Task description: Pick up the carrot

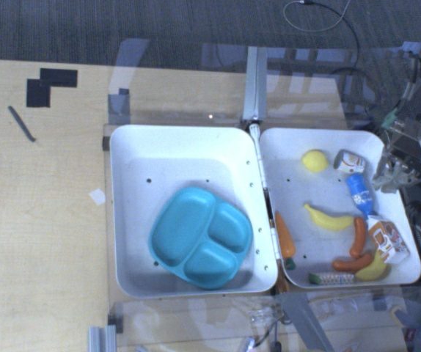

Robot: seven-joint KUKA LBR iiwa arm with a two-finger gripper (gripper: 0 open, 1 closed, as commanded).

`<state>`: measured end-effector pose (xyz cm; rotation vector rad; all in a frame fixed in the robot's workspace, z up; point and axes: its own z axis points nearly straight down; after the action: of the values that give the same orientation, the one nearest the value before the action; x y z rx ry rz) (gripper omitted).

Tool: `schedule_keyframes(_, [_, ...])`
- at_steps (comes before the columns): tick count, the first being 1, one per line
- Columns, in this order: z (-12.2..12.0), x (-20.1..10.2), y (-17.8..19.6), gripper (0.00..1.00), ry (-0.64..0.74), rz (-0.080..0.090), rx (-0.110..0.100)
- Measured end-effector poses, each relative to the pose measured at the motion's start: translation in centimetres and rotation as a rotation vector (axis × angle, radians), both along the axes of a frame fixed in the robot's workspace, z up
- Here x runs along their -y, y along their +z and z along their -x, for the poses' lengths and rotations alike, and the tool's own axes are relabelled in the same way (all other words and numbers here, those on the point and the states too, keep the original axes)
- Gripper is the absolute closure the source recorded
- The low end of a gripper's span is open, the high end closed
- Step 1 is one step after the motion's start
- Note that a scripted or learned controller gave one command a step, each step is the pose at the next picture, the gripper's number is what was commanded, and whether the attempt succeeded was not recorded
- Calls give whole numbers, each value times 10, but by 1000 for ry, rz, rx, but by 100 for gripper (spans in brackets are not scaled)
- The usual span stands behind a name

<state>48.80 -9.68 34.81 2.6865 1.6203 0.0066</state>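
- My gripper hangs at the 3 o'clock edge of the right bin, over that bin's right rim.
- Whether it is spread or pressed together I cannot tell; the metal parts blur together there, and I see nothing pinched in it.
- The carrot lies in the right bin along its left wall, toward 8 o'clock of that bin, long axis running roughly 12 to 6, well apart from my gripper.
- A yellow lemon sits toward 11 o'clock of the right bin, with a small can lying just beside it at its 3 o'clock.
- A blue bottle lies below the can, near my gripper.
- A banana curves across the middle of the right bin.
- Toward 5 o'clock of that bin lie two reddish sausages, a small printed carton and a second yellow fruit, all close together.
- A dark marker-like stick rests along the bin's 6 o'clock edge.
- The left bin holds a blue divided plate, set toward 5 o'clock of that bin.
- A cable loops on the dark floor at 12 o'clock.
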Motion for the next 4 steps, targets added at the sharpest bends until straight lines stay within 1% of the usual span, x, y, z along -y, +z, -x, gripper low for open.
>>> schedule_keyframes(1, [-22, 83, 43, 100, -1, 1, -1])
schedule_keyframes(2, [-71, 62, 13, 100, -332, -1, -2])
schedule_keyframes(3, [-80, -2, -19, 100, -341, -2, -3])
schedule_keyframes(4, [-90, 49, 38, 100, -731, -3, -1])
